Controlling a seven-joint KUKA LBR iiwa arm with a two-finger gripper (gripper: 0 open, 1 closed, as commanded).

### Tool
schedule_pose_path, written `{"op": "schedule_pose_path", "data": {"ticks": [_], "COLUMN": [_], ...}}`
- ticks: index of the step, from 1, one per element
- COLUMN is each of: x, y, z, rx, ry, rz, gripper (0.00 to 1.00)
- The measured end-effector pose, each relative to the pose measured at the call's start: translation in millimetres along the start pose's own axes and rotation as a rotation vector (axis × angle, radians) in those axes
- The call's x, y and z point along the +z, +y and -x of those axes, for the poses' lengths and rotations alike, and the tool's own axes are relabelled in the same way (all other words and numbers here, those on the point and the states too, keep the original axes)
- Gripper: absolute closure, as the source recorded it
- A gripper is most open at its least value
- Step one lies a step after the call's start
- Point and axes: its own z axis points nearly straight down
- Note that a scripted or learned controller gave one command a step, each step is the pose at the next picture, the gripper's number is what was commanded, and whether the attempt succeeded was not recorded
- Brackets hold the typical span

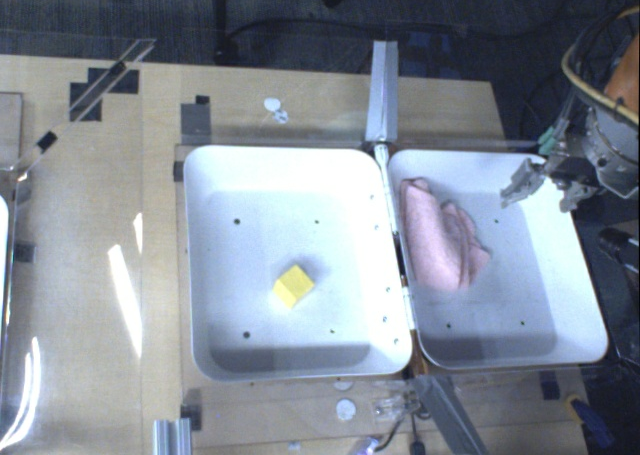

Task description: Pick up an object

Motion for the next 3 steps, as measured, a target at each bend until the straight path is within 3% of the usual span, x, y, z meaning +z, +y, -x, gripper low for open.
{"op": "schedule_pose_path", "data": {"ticks": [1,2,3], "x": [176,165,67], "y": [-10,-8,-10], "z": [-17,-19,-34], "rx": [0.051,0.049,-0.111], "ry": [0.001,0.002,0.001], "rz": [0.001,0.004,-0.001], "gripper": [0.00,1.00,1.00]}}
